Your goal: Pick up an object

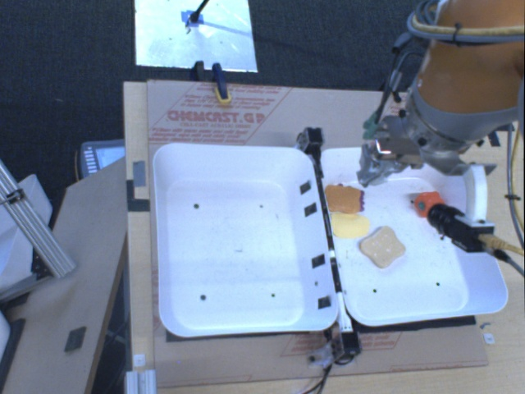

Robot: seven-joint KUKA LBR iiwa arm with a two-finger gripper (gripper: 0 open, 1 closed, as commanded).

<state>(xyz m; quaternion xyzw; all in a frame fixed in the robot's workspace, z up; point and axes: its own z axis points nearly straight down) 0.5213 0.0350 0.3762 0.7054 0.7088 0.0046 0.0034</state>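
**Figure: the gripper (367, 176) low over the right bin (426, 290), seen from above at a slant.**

We see the grey arm reaching in from the right, its gripper over the rear left part of the right bin. The tip is just behind an orange-brown flat piece (344, 198). Whether the pincer is wide or narrow, and whether it touches that piece, we cannot tell. All three candidate objects lie in the right bin, close to its left wall. A yellow flat piece (351, 226) lies just in front of the orange-brown one, and a tan, bread-shaped slice (382, 247) sits beside the yellow piece, toward the bin's middle. The left bin (238, 253) adjoins — both rest on a cardboard sheet (221, 115) with red lettering.
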